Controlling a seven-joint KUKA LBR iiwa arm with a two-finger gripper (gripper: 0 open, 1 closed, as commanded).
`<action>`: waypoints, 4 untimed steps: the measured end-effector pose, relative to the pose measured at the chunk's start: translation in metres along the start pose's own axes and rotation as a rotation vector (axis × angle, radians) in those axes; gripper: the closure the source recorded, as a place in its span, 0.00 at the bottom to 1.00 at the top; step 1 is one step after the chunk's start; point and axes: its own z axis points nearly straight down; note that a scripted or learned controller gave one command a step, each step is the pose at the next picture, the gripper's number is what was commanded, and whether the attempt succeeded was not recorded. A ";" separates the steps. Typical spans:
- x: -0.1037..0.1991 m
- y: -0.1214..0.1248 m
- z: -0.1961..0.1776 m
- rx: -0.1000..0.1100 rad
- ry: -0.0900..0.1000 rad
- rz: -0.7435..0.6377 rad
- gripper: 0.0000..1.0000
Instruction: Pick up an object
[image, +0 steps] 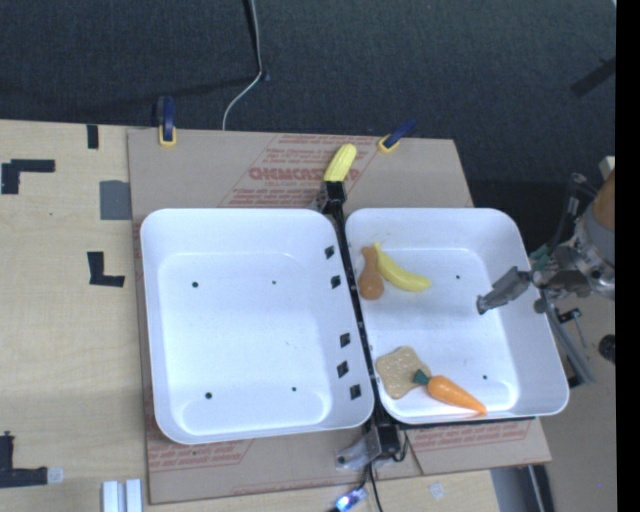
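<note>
Arm cut off at right edge; gripper (492, 298) over right bin (500, 232), can't tell if open. Banana (402, 274), drumstick (370, 275), cracker (398, 368), carrot (452, 392) lie apart from it.

Two shallow white bins sit side by side on a cardboard sheet (290, 170) over the desk (60, 300). The left bin (240, 410) holds nothing. In the right bin (510, 240) lie a banana (402, 273) touching a drumstick (370, 276), and nearer the front a cracker (398, 368) beside a carrot (455, 393). The gripper (495, 295) hangs over the right bin's right side, apart from all four.
</note>
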 end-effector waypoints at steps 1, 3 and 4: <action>-0.024 -0.012 -0.163 -0.019 -0.008 0.001 0.00; 0.006 -0.012 -0.281 -0.003 -0.003 -0.001 1.00; 0.077 -0.012 -0.270 -0.001 0.001 -0.007 1.00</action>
